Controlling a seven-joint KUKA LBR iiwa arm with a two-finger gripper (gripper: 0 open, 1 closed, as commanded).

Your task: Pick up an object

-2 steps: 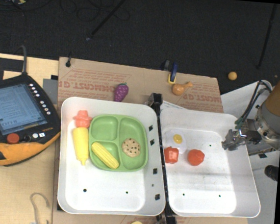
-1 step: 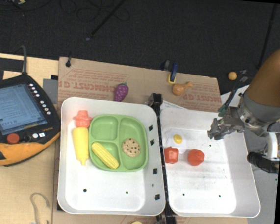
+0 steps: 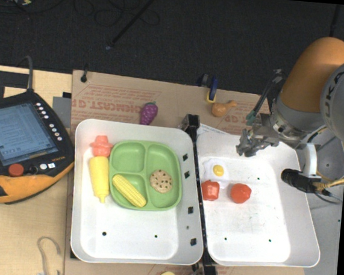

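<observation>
While nothing has been lifted yet, the scene reads clearly from left to right. At the far left a teach pendant lies on the surface, apart from the bins. Next comes the left bin, which holds a yellow bottle with a pink cap lying just beside a green divided plate; on that plate sit a corn cob and a cookie. Behind the bins, on the cardboard, are a purple grape bunch and a small orange duck-like toy. In the right bin a fried egg lies near the left wall, with a red piece just below it and a red tomato beside that, the two close but apart. The jaws hang over the bin's back edge (dark against shadow, so I cannot tell how they stand), with nothing visible between them. I judge this the approach step: the likeliest targets are the egg, red piece or tomato. The next move calls for travelling forward over one of them, centring, then descending without nudging its neighbour.
</observation>
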